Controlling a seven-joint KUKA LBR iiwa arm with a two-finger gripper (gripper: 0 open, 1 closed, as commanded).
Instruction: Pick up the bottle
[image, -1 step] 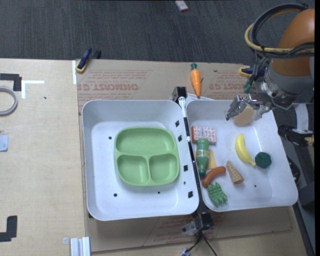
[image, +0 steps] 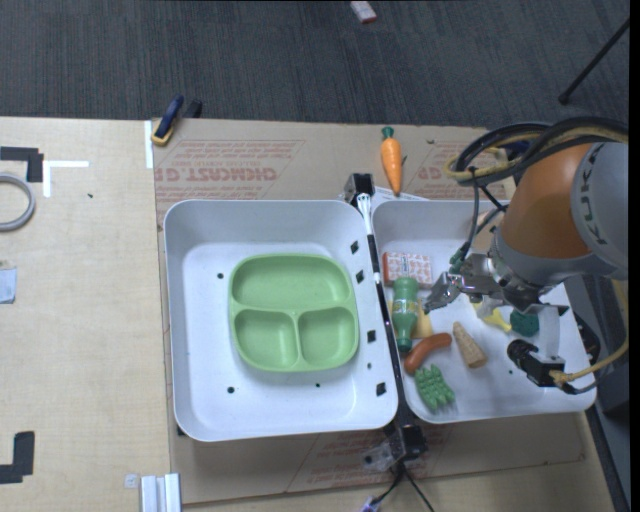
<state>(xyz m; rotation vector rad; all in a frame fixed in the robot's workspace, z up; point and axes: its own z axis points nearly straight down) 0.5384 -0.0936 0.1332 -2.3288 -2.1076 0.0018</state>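
The green bottle lies in the right bin, against its left wall, with its cap toward the back. My gripper hangs just to the right of the bottle, a little above the bin floor. It is open, with nothing between its fingers. The grey arm with its orange band reaches in from the right and hides part of the bin's right side.
Around the bottle lie a red-and-white packet, a sausage, a green bumpy toy, a tan cone and small yellow and green pieces. The left bin holds a green divided plate. A toy carrot lies behind the bins.
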